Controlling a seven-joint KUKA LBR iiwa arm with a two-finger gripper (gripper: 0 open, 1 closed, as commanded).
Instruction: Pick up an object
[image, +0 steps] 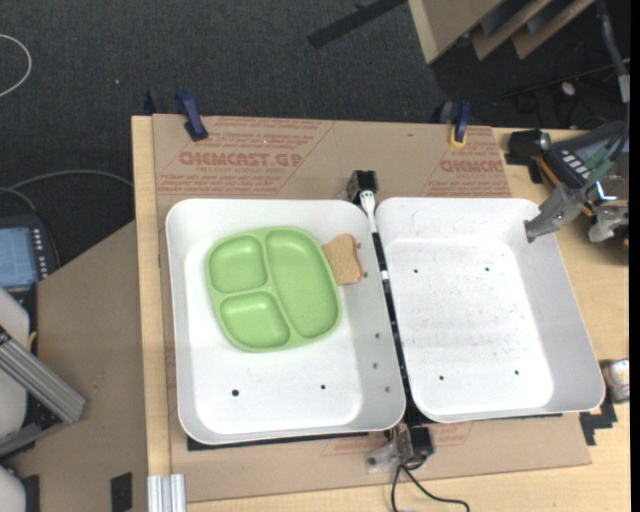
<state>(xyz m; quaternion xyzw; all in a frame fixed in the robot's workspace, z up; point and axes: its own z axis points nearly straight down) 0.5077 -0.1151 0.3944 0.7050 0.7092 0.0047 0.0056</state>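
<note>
Where the desk (100, 330) shows bare, it is pale wood, and most of its top is covered by a brown board (300, 150) printed in red with what reads as "CHEMCAST GP", once near the far left corner and once, partly cut off by the bins, near the far right. On that board two shallow white bins sit side by side, their inner rims touching. The left bin (280, 400) holds a green three-compartment plate (272, 288) in its far half, lying flat. Just beside the plate's right edge, close to the bin's right wall, lies a small tan block (344, 260), possibly a sponge or a piece of toast; the view is too coarse to tell which. The right bin (480, 310) shows only faint specks and a few dark dots on its floor. At the desk's far right edge the end effector (548, 222) hovers over the right bin's far right corner, well apart from the plate and the block; it is blurred and partly cut off, so I cannot tell how it is set. Two small clamps, one blue (190, 114) and one yellow and blue (459, 124), grip the board's far edge.
</note>
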